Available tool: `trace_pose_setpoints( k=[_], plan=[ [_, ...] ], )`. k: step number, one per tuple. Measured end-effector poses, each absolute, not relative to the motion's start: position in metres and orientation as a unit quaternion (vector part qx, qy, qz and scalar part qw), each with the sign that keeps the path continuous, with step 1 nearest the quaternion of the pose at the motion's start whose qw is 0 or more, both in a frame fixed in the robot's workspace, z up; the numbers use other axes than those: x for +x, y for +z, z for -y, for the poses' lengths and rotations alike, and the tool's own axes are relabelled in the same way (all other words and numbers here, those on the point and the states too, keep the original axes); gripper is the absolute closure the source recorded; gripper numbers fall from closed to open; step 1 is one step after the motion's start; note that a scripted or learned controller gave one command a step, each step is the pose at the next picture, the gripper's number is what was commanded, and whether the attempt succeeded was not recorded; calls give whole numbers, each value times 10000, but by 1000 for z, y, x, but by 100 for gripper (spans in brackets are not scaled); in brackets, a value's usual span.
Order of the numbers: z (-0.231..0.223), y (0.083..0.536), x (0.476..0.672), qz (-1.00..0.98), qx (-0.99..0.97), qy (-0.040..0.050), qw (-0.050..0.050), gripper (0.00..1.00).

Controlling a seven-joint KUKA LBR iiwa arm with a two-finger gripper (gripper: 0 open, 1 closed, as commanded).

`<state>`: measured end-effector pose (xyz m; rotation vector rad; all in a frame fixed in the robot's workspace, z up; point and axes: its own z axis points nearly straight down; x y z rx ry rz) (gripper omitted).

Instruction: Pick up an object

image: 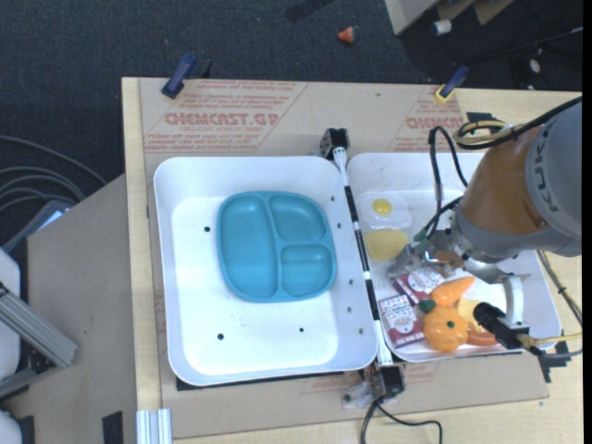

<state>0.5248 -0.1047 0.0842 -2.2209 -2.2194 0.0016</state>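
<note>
Your arm (518,197) sits over the right bin (407,167); gripper (418,259) state: can't tell. Toy food there: fried egg (382,209), orange pepper (444,326), packet (400,314). Left bin (185,248) holds a blue divided plate (275,245).

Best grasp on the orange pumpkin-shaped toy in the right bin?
Probably the orange pumpkin-shaped toy is best pinched across its rounded body, coming straight down from above: its top sits exposed, while the red-and-white packet and the shallow white bin's rim crowd its sides.
</note>
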Motion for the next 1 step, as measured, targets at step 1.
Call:
trace_pose_setpoints(
  k=[1],
  plan=[
    [95, 85, 570, 7072, -7070, -3, 0, 0]
  ],
)
